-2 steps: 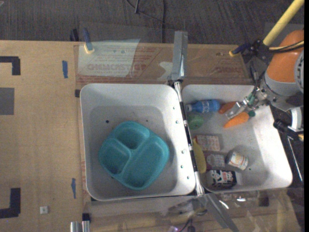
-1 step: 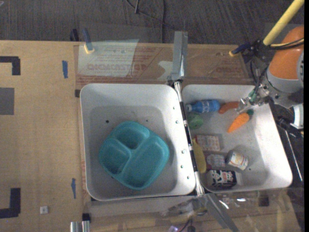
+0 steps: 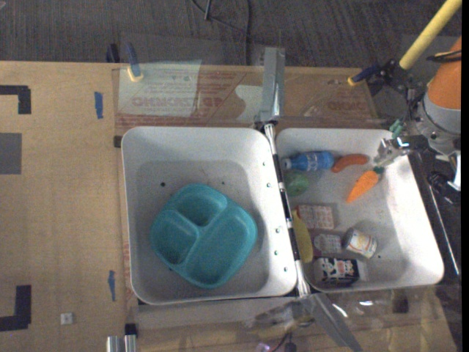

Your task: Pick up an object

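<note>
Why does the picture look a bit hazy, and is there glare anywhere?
In the camera view, focus is soft overall: labels on the small carton are unreadable. The clear sheet above the left bin catches pale glare. The teal tray shows soft shadows in its compartments.

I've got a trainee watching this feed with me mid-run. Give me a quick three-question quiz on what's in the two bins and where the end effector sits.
1. True or false: the teal divided tray lies in the left bin.
2. Which item lies nearest the end effector?
A. the blue bottle
B. the toy carrot
C. the small can
3. Fill in: the yellow banana lies along the ____ wall of the right bin, as the camera sees it.

Key
1. True.
2. B; the carrot's green top lies just below the end effector at the bin's upper right.
3. Left, beside the divider between the bins.
</note>
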`<state>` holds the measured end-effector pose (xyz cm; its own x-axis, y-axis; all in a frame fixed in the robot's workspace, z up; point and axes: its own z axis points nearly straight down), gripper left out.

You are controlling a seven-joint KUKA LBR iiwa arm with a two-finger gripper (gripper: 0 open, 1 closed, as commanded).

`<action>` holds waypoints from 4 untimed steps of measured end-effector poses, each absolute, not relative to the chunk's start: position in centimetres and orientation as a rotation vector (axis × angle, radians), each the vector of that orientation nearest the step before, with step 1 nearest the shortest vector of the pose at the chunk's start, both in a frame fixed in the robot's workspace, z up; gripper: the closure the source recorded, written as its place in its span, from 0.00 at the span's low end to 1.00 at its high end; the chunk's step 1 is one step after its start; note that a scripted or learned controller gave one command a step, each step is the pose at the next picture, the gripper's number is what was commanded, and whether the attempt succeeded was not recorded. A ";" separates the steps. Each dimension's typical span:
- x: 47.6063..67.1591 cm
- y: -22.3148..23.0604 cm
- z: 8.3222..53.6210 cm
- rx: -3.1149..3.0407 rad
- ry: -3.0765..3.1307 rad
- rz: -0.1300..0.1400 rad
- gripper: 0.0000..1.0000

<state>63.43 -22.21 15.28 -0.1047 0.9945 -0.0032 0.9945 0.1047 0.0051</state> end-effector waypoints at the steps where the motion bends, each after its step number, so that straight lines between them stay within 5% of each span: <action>1: 65.7 -21.3 8.7 2.233 2.204 0.003 1.00; 2: 65.8 -20.8 8.7 2.234 2.213 0.009 0.00; 3: 65.9 -21.0 9.9 2.226 2.207 0.008 1.00; 4: 65.9 -21.0 9.9 2.226 2.208 0.008 0.00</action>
